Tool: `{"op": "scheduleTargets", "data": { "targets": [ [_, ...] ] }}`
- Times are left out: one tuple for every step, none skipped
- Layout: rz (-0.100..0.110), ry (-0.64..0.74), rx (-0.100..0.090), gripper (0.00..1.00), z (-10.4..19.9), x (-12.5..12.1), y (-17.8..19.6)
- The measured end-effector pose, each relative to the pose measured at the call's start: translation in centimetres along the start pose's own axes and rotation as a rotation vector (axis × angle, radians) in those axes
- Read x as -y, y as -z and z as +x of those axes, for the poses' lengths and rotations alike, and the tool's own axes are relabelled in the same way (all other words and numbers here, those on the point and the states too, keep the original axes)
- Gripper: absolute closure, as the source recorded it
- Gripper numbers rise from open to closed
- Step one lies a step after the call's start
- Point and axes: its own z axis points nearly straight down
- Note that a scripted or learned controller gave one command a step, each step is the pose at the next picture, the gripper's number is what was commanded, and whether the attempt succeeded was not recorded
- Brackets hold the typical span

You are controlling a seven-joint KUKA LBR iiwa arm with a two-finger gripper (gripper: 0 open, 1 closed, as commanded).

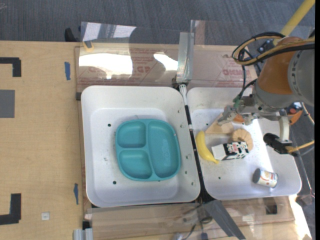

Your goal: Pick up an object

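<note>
The right bin (280,184) holds a yellow banana (204,148) by its left wall. Beside the banana lies a small black-and-white carton (235,150). Just above these sit a pale wedge-shaped piece (216,128) and a tan, bread-like piece (242,135). A small white can (265,178) lies on its side near the bin's front right corner. My gripper (237,112) hangs over the back of the right bin, just above the tan pieces, and I see nothing held in it.
In the left bin (95,109) a teal divided plate (148,149) lies flat in the middle. A clear panel (130,66) stands behind both bins. Yellow and black cables (252,46) loop by the wrist. Cardboard bench surface (35,134) lies to the left.
</note>
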Motion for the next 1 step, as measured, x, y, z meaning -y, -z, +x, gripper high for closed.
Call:
{"op": "scheduleTargets", "data": {
  "targets": [
    [0.018,-0.003,0.000,0.00,-0.08,10.63,-1.59]
  ]
}}
